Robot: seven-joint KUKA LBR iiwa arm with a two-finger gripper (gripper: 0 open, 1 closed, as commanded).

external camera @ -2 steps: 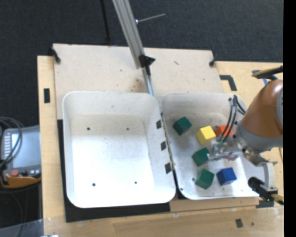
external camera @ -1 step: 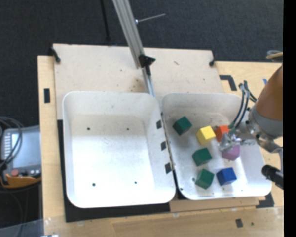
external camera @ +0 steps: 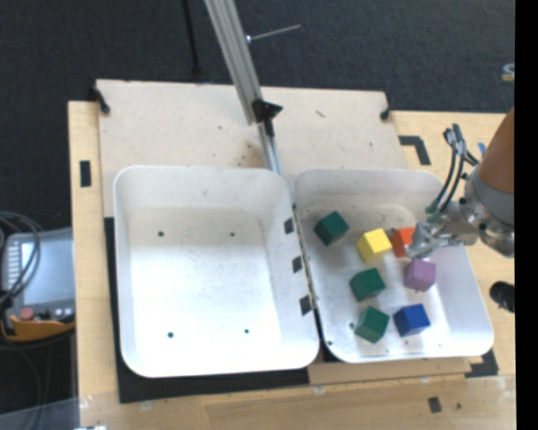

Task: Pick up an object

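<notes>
The right bin (external camera: 457, 330) holds several small blocks: three green cubes (external camera: 331, 227), (external camera: 367, 284), (external camera: 372, 323), a yellow cube (external camera: 374, 245), an orange block (external camera: 402, 240), a blue cube (external camera: 412, 319) and a purple block (external camera: 420, 274). My gripper (external camera: 426, 245) reaches in from the right and hangs over the bin's right half. It sits directly above the purple block and beside the orange one, partly covering the orange block. Whether it touches the purple block is hidden by the gripper body.
The left bin (external camera: 125, 267) stands next to the right one, sharing a middle wall. A slanted metal pole (external camera: 238, 56) rises from behind the bins. A grey box with cables (external camera: 31, 276) sits off the bench at the left.
</notes>
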